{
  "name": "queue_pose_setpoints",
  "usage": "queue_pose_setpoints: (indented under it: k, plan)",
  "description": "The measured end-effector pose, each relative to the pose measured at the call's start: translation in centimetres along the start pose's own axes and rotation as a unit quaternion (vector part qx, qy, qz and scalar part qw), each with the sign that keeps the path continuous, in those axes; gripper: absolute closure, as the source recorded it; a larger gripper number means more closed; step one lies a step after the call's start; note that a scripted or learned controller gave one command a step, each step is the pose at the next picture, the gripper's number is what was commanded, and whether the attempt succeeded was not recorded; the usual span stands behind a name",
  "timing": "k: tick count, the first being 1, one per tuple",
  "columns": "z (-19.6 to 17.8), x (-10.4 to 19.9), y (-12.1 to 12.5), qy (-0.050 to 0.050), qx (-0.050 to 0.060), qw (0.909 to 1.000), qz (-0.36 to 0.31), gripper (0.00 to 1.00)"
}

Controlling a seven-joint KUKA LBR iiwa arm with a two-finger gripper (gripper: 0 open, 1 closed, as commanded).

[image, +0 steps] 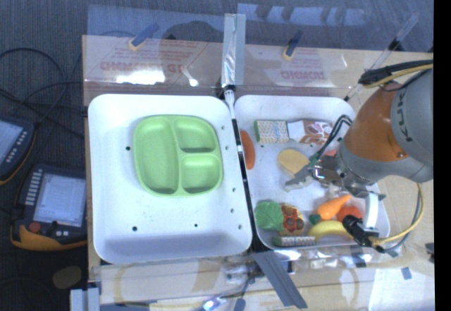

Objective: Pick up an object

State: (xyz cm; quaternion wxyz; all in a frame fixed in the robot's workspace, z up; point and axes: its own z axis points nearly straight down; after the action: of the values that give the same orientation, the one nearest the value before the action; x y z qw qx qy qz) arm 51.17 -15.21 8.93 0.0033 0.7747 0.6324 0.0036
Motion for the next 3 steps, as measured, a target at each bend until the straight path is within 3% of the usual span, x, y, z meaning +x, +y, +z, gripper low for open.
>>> queue_pose_setpoints:
  k: [1,2,3]
  plan:
    - [0.0,-0.6,3.6,-0.001,0.002,0.9920,0.126,0.00]
    - [0.5,0.4,14.9,-0.004,0.021,0.9894,0.144,0.00]
    - [-0.4,0.4,14.9,-0.006,0.023,0.9892,0.145,1.00]
